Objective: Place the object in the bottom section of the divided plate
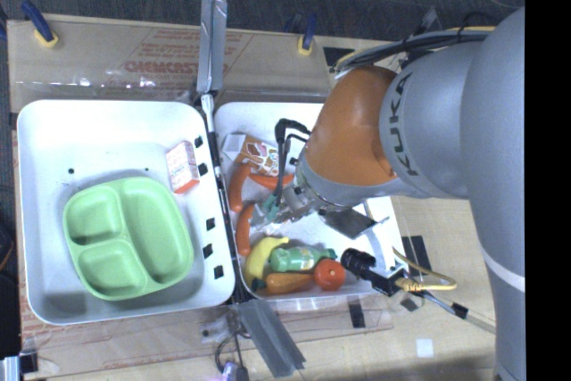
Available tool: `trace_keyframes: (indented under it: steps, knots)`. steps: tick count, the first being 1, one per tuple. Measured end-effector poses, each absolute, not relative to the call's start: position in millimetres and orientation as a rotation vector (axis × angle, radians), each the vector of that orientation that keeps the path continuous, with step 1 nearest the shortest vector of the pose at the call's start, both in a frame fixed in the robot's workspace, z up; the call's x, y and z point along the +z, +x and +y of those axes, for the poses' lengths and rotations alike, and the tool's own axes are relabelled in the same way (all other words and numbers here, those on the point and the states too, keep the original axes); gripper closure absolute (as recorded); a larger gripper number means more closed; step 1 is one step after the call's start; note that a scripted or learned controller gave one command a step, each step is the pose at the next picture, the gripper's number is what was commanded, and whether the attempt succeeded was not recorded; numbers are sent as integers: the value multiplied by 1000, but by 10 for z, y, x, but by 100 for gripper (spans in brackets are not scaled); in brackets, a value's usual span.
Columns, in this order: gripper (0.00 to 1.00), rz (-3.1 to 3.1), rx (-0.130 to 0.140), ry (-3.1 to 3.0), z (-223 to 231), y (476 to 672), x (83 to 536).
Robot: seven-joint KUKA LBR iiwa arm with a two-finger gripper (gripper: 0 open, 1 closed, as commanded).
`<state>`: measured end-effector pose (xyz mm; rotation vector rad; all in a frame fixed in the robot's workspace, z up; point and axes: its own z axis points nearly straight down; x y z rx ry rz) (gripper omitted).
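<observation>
A light green divided plate lies in the left bin, with two small sections on its left and one large section on its right. Just beyond its far edge sits a small orange and white box. My gripper is down in the right bin, over the toy food near that bin's left side. Beside it lie a long orange piece, a yellow banana, a green bottle, a red tomato and a brown packet. The arm hides the right half of this bin.
A grey divider bar runs between the two bins. An orange carrot-like piece lies against the right bin's front wall. Blue clamps hold the cardboard sheet at the back of the bench.
</observation>
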<state>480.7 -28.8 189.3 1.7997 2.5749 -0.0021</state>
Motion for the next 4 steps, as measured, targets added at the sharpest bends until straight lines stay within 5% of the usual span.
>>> trace_keyframes:
  steps: [1, 2, 4]
  knots:
    - [100, 2632, -4, 1719, 485, 4771, 1889]
    - [0, 2632, -4, 1719, 483, 4772, 1889]
    - [0, 2632, -4, 1719, 483, 4772, 1889]
